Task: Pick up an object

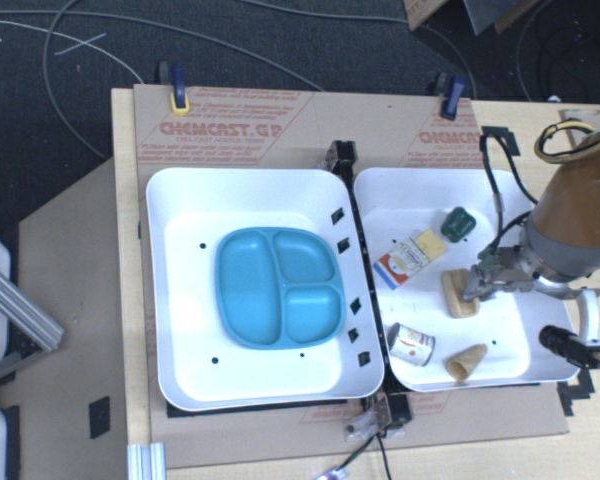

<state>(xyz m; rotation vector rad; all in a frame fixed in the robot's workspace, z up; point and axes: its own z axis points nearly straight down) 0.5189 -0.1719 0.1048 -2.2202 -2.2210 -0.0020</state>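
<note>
The right bin (510,343) holds several small objects. A tan block (458,296) lies near its middle, and my gripper (479,281) is low over the block's right end, touching or nearly touching it. A dark green round piece (458,223) sits toward the back. A small yellow, white and red packet (410,256) lies left of the block. At the front left a small can (412,344) lies on its side, with a tan cone (467,361) to its right. The arm's grey and orange wrist (572,223) comes in from the right.
The left bin (180,298) bears a blue divided plate (279,286). A black clip strip (347,268) runs between the bins. Black cables (500,183) hang over the right bin's back right corner. Two clamps (179,93) hold the cardboard at the back.
</note>
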